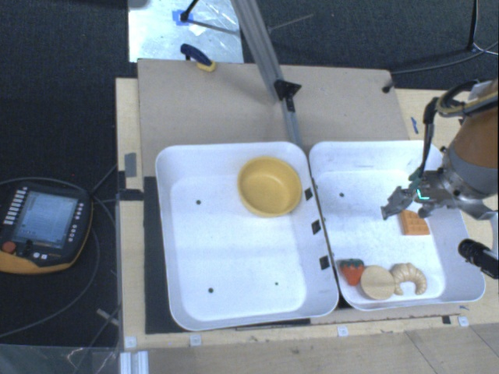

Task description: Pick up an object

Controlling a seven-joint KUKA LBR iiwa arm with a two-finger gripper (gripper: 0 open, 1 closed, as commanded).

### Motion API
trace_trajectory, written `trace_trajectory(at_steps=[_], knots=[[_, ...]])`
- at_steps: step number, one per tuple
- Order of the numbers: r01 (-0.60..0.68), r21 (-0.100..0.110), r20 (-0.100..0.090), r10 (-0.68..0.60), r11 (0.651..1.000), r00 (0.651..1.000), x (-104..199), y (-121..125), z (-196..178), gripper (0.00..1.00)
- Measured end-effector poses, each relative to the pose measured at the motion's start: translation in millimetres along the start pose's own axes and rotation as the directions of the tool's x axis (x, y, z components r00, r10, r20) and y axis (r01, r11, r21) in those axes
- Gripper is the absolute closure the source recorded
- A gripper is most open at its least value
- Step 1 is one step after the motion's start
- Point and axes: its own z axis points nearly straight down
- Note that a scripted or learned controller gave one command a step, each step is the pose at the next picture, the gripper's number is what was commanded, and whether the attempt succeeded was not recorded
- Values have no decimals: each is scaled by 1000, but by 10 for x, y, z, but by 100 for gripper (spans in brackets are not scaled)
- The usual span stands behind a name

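Gripper [407,201], fingers apparently spread, reaches from the right bin's [366,156] right edge, above an orange waffle [415,224].

Two white bins [234,302] side by side on worktop [234,100]. Yellow bowl [270,185] in left bin. Hand [404,202] low in right bin, just beside orange cracker [415,224]. Croissant [410,277], round cookie [377,282], small tomato [352,270] near front.
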Motion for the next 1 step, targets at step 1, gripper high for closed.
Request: trace_trajectory(at_steps=[1], knots=[[0, 0, 0, 0, 1000, 1000, 0, 0, 0, 0]])
